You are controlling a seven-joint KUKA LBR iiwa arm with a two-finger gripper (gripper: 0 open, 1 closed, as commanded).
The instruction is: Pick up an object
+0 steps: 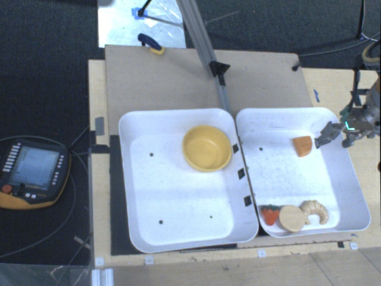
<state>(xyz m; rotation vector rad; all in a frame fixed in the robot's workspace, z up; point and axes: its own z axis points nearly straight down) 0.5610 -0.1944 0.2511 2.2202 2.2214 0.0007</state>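
An orange wedge lies in the upper right part of the right bin. My gripper hangs at that bin's right rim, just right of the wedge and apart from it. Its two dark fingers are spread open and hold nothing. Along the right bin's front wall sit a small red piece, a round beige disc and a pale croissant-shaped piece, close together. A yellow bowl stands upright in the left bin, near its back right corner.
A grey pole slants across the brown board behind the bins, down to the gap between them. A teach pendant lies on the floor at the left. Black cables run at the top right.
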